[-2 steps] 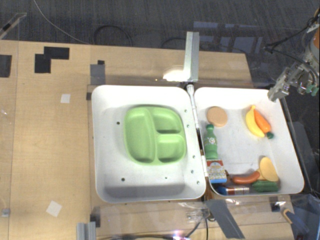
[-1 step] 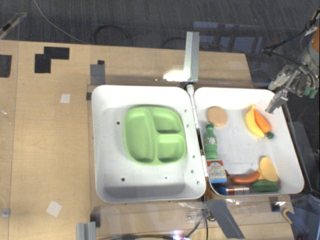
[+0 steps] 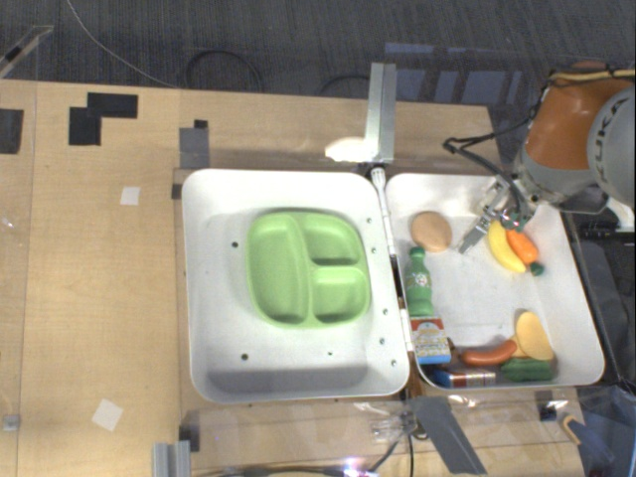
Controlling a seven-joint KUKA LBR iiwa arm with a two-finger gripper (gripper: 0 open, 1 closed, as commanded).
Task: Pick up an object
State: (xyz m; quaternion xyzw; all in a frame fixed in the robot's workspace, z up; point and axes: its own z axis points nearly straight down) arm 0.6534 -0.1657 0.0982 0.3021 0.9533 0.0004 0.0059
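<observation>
- Wooden surface [image 3: 89,296] carries two shallow white bins side by side: the left bin [image 3: 214,366] and the right bin [image 3: 581,356].
- Grey arm [image 3: 581,142] with its orange band reaches in from the right over the far right corner of the right bin, wrist angled down and leftward.
- Green divided plate [image 3: 303,266] lies in the middle of the left bin.
- Claw [image 3: 484,225] hangs low at the far end of the right bin, between a tan round piece [image 3: 431,231] and a banana [image 3: 505,251] with a carrot [image 3: 524,245] against it; fingers look spread, nothing between them.
- Green bottle [image 3: 419,284] lies along the bin's left wall, a small carton [image 3: 430,343] below it.
- Near-edge cluster: sausage [image 3: 487,353], yellow slice [image 3: 534,337], green vegetable [image 3: 527,370].
</observation>
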